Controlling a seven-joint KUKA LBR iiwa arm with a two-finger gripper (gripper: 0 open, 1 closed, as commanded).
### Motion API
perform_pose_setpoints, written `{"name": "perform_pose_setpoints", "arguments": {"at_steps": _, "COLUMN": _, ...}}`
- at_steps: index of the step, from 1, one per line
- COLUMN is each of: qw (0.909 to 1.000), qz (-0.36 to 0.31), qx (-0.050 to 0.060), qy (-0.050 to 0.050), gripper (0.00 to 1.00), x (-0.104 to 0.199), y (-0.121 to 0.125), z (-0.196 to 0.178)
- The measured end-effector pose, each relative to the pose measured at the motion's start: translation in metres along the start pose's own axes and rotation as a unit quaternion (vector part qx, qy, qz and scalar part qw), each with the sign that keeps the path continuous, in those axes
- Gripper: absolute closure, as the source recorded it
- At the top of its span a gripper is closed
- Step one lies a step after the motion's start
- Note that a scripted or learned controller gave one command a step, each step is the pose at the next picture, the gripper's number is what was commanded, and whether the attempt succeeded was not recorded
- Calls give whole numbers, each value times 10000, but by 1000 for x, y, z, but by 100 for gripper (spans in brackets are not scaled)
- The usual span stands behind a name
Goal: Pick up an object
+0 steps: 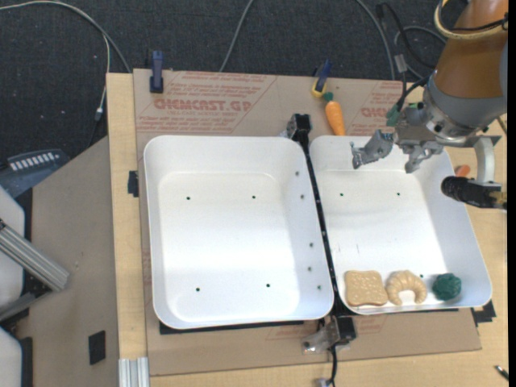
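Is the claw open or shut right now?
Open. The claw hangs over the far end of the right bin with its two fingers spread apart and nothing between them.

Right bin point(387, 224) middle bare; toys point(401, 287) crowd near wall.

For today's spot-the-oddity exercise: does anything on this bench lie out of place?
Yes: an orange carrot-like item lies on the board outside both bins, behind the right bin, while the other three items sit inside along its near edge.
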State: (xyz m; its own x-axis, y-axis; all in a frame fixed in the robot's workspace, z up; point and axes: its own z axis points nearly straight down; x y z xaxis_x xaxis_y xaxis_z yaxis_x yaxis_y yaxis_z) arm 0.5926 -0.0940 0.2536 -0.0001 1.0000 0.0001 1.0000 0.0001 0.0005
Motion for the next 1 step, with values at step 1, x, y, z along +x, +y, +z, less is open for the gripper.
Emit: {"name": "perform_pose_setpoints", "arguments": {"at_steps": 1, "qw": 10000, "qz": 19, "qx": 34, "qy": 0, "gripper": 0, "x": -48, "y": -16, "z": 80}}
